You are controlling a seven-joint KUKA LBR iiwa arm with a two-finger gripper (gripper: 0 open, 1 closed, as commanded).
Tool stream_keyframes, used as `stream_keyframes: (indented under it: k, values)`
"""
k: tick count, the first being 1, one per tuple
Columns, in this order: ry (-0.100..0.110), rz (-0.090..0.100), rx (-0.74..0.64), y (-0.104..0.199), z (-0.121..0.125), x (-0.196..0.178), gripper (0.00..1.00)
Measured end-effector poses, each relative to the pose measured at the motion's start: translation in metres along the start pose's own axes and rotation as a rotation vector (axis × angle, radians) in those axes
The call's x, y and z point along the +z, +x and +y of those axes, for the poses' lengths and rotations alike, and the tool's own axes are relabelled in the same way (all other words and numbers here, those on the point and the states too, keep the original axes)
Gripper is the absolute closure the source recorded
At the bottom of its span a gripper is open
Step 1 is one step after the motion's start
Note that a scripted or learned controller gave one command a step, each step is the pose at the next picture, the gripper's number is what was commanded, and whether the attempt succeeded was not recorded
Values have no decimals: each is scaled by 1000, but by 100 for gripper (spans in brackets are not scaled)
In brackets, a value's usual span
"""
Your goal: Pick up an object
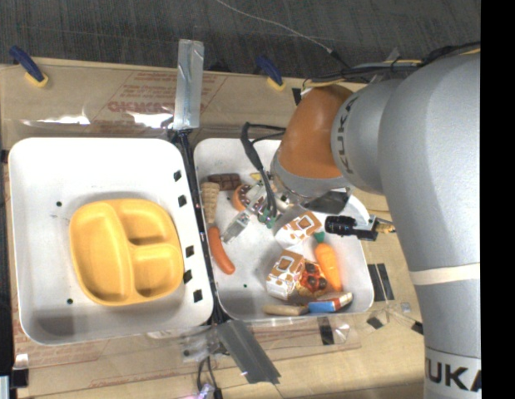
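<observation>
My gripper point(250, 210) is down in the right bin point(240, 298), over its upper left part, under the orange wrist band. Right beside it lie a waffle cone point(210, 199) and a brown chocolate bar point(224, 179) to its left. A red sausage point(221, 251) lies just below it by the bin's left wall. To its right sit an orange-and-white carton point(301, 225), an orange carrot point(329, 266) and a second printed carton point(288, 275). I see nothing lifted clear of the bin floor.
The left bin point(41, 165) holds a yellow divided tray point(124, 249). Along the right bin's front wall lie a beige stick-shaped toy point(282, 310) and a blue marker point(324, 306). The arm's grey body covers the right bin's far right side.
</observation>
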State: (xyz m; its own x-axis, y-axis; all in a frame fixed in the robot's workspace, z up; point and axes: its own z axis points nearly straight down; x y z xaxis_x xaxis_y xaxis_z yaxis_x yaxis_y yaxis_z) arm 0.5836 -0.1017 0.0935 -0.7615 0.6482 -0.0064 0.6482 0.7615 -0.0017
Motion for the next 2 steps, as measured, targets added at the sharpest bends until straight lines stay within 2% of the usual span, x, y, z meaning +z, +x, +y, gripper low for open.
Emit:
stream_keyframes:
  k: [1, 2]
  values:
    - [0, 8, 53, 14, -32, 2, 0]
    - [-3, 3, 43, 13, -29, -9, 100]
